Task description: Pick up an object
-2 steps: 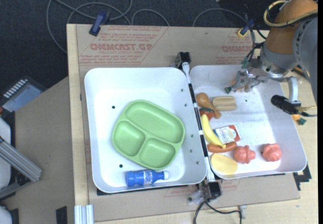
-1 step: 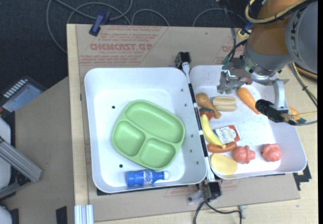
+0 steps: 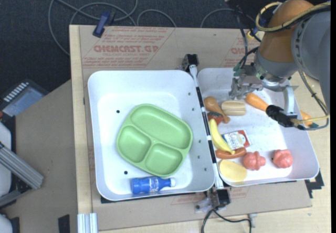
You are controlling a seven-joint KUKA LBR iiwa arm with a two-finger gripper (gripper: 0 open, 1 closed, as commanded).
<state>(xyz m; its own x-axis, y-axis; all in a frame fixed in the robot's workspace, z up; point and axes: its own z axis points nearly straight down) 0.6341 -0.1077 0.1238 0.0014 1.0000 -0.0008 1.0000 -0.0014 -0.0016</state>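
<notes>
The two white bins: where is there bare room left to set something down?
Left bin: bare floor along the far wall, beyond the green tray, and a strip down its left side; the blue bottle takes the near edge. Right bin: crowded with toy food around the banana; the claw hangs over its far end.

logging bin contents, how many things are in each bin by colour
left bin:
green tray: 1
blue bottle: 1
right bin:
yellow, banana and round piece: 2
red lumps: 2
orange carrot: 1
total: 7

Bread roll (image 3: 234, 107) flat, rt bin's far-left part.
</notes>
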